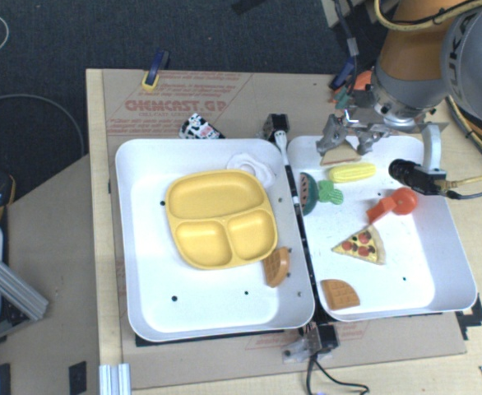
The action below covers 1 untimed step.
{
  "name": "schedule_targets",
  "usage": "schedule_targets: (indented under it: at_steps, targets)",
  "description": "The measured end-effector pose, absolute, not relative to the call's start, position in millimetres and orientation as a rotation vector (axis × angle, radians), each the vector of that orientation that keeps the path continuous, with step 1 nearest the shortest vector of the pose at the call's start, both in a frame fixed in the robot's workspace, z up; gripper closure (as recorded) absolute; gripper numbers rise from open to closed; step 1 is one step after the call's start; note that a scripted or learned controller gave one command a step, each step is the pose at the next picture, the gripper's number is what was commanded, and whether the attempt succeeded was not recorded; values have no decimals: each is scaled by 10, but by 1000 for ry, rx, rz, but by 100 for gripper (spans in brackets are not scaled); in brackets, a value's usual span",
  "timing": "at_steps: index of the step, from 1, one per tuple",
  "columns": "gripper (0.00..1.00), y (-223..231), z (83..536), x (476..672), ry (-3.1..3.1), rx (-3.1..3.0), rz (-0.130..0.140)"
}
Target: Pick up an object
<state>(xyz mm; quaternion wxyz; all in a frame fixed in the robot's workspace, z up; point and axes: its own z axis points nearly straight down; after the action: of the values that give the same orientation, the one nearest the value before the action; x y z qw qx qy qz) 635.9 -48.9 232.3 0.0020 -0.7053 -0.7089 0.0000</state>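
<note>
My gripper (352,138) hangs over the far edge of the right bin (438,262), fingers spread open. A small tan piece (359,146) shows low between the fingers; whether they touch it cannot be told. Just in front lie a yellow corn cob (350,172), a watermelon slice (308,192) and a small green toy (331,193). An orange-red toy (393,204), a pizza slice (361,245) and a brown bread piece (340,293) lie nearer the front.
The left bin (142,286) holds a yellow divided plate (222,218), a white item (253,167) behind it and a brown piece (277,266) by the right wall. A black part (410,174) with a cable juts over the right bin.
</note>
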Motion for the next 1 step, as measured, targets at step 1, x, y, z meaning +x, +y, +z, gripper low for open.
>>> schedule_targets:
  at_steps: [1]
  targets:
    - [100,-384,2256,6295,-2221,-2217,2]
